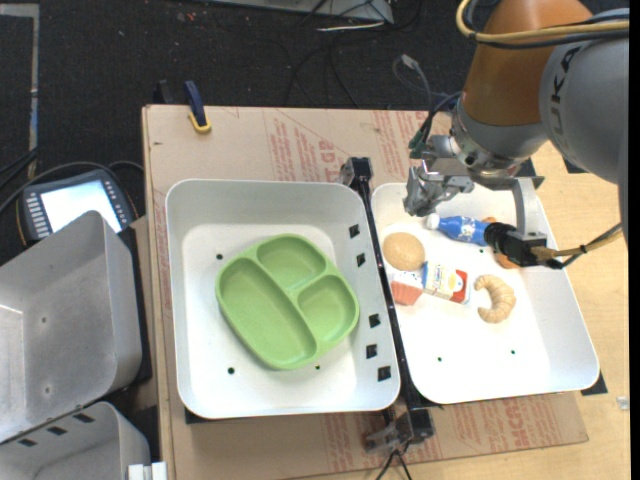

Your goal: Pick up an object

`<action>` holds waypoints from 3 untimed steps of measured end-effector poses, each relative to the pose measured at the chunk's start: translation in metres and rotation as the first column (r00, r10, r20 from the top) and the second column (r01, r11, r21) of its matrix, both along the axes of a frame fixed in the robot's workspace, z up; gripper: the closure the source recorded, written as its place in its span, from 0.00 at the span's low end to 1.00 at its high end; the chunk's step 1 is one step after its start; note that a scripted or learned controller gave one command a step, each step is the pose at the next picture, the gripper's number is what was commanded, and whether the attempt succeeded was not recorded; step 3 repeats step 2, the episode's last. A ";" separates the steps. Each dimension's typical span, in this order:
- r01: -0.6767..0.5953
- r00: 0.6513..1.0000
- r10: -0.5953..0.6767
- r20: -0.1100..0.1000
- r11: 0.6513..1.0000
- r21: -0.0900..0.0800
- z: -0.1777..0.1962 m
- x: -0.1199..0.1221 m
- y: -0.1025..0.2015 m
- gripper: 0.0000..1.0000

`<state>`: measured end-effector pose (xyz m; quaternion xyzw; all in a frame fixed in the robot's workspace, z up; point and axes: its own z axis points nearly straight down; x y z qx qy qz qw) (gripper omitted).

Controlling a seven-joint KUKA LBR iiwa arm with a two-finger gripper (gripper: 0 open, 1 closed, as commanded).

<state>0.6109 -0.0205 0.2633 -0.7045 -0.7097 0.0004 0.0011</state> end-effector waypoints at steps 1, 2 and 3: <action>0.000 1.000 0.000 -0.001 1.000 0.000 -0.012 -0.010 0.043 1.00; -0.001 1.000 0.001 -0.001 1.000 0.001 -0.024 -0.022 0.098 1.00; -0.001 1.000 0.001 -0.001 1.000 0.001 -0.024 -0.022 0.098 1.00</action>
